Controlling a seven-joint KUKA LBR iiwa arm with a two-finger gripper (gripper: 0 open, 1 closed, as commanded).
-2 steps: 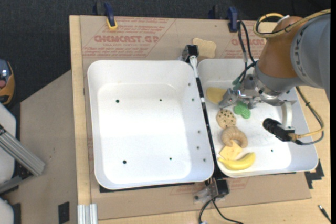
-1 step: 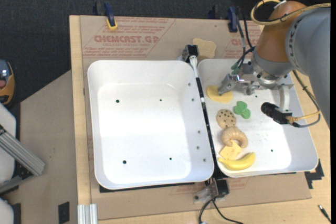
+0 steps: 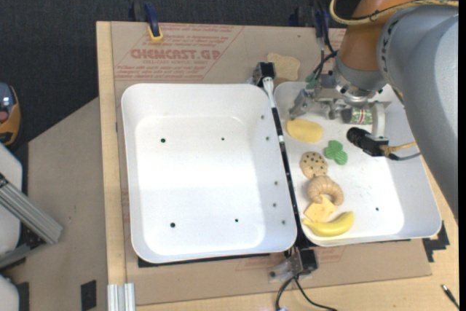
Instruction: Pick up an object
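The jaws hang low over the far end of the right bin (image 3: 408, 229), at the tip of the grey arm (image 3: 429, 62) with its orange band. From this angle I cannot tell whether they are open or closed, and nothing can be seen between them.

Just in front of them lies one yellow lemon-shaped piece (image 3: 304, 130). Near it sits one small green piece (image 3: 335, 151). Next comes one speckled cookie (image 3: 313, 164), then one tan ring-shaped pastry (image 3: 325, 189). The ring touches one pale yellow wedge (image 3: 317, 212), and this rests against one banana (image 3: 331, 224) at the bin's near edge. That makes six objects, all in the right bin along its left side.

The left bin (image 3: 196, 164) stands side by side with it. Beyond the bins, one beige piece (image 3: 285, 66) lies on the counter (image 3: 182, 47).
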